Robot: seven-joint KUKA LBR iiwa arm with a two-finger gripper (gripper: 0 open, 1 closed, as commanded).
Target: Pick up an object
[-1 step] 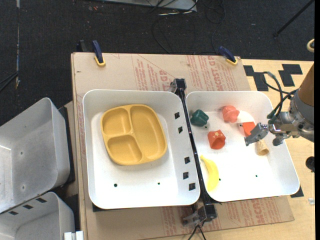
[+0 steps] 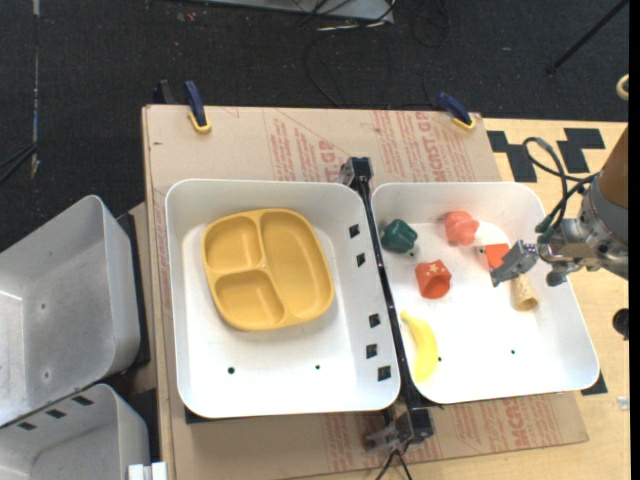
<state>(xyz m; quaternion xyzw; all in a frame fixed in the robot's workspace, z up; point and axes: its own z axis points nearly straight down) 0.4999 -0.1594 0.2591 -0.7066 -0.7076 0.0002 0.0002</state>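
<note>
At the near edge of the right bin [image 2: 560, 373], a yellow banana [image 2: 421, 345] lies close against the bin's left wall, well apart from everything else. Farther in, toward the middle, a red block [image 2: 434, 279] sits on the floor of the bin, and level with it, by the right wall, a small tan cork-like cylinder [image 2: 524, 292] lies on its side. The gripper [image 2: 532, 264] hangs just above and beside that cylinder, its dark fingers spread fairly wide, one toward an orange piece [image 2: 497, 256] and the other over the right wall; nothing is held between them. Whether a fingertip touches the cylinder or the orange piece cannot be told from this slant. Deeper still, a pink rounded object [image 2: 461, 227] and a dark green object [image 2: 399, 235] rest near the far edge, the green one by the left wall. In the left bin [image 2: 190, 298], a yellow divided tray [image 2: 268, 267] lies toward the far side. By my reading, the pick is barely begun: the arm is positioned low among the objects, but the closing and the lift remain, and no object has left the bin floor.
</note>
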